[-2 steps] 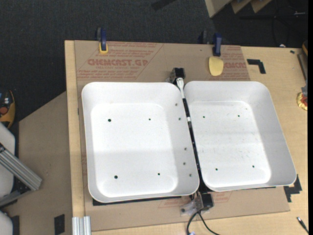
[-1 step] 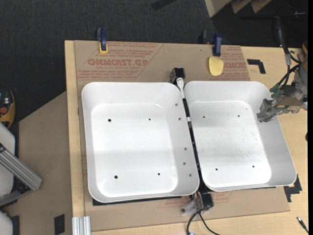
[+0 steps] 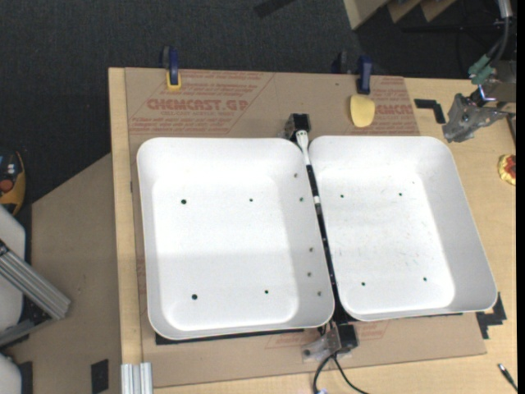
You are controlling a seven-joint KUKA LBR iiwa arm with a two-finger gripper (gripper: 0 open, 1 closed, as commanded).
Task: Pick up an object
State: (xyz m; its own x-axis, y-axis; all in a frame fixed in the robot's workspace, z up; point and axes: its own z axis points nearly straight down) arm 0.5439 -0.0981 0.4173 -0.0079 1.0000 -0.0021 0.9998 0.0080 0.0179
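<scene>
The tool [image 3: 463, 120] hangs over the desk's far right corner; whether it is released or clenched, I cannot tell. A small yellow object [image 3: 362, 110] lies at the far edge, beyond the right bin [image 3: 459, 220]. It looks light and rounded, best pinched across its narrow middle.

2 bins side by side on tabletop [image 3: 246, 97]: left bin [image 3: 156, 187] & right bin [image 3: 459, 220], touching along middle. Clamps [image 3: 171, 66] at far edge; small object [image 3: 362, 110] on tabletop behind right bin.
</scene>
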